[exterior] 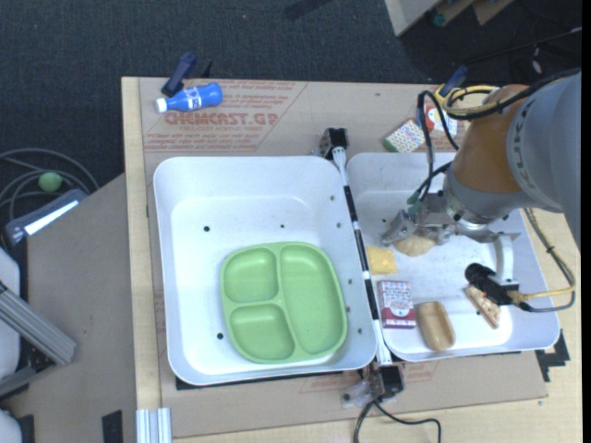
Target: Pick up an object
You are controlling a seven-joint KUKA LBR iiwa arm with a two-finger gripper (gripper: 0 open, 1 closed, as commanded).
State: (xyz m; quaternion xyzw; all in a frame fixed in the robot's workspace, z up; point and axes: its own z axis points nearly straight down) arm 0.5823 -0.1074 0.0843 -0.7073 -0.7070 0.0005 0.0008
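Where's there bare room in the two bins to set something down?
Free: the left white bin's floor behind and left of the green divided plate. Crowded: the right white bin, with the gripper and small items.

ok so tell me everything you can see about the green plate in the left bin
The green plate is a pale green, smooth, plastic-looking tray, a rounded rectangle split by raised ridges into three compartments: two smaller ones on its left half and one long one on the right. Nothing lies in them. It sits flat, right side up and slightly turned, on the floor of the left bin, toward the near right corner, away from the arm.
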